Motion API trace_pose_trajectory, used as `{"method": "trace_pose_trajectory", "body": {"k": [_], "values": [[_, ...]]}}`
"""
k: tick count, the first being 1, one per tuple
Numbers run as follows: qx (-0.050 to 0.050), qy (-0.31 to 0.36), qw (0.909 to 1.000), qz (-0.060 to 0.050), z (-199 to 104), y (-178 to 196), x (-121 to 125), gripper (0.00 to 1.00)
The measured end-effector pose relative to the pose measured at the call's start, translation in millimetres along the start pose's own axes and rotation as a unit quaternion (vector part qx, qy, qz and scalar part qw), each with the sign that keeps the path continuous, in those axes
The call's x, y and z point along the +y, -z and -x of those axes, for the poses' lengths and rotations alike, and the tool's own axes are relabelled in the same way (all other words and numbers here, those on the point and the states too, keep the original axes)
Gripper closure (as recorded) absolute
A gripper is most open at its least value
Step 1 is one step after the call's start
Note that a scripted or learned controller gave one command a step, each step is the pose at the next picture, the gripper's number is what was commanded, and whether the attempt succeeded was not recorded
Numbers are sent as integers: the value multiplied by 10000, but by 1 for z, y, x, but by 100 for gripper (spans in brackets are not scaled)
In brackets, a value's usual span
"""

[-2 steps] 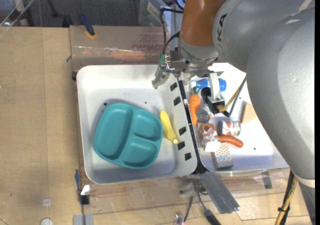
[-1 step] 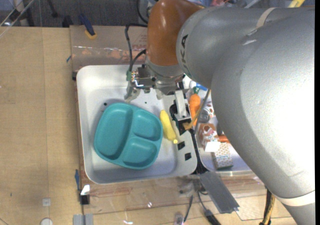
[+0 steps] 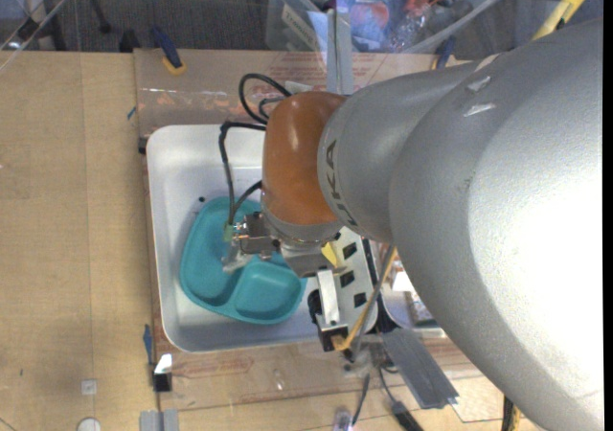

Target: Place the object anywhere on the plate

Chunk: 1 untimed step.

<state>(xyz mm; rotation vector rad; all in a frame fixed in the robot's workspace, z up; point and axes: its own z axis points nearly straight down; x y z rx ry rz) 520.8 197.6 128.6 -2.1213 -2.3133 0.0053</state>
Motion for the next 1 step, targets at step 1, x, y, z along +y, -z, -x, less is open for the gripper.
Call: {"method": "trace_pose_trajectory", "body": {"k": [1], "values": [[3, 594, 9982, 20, 83, -14, 30, 0]]}}
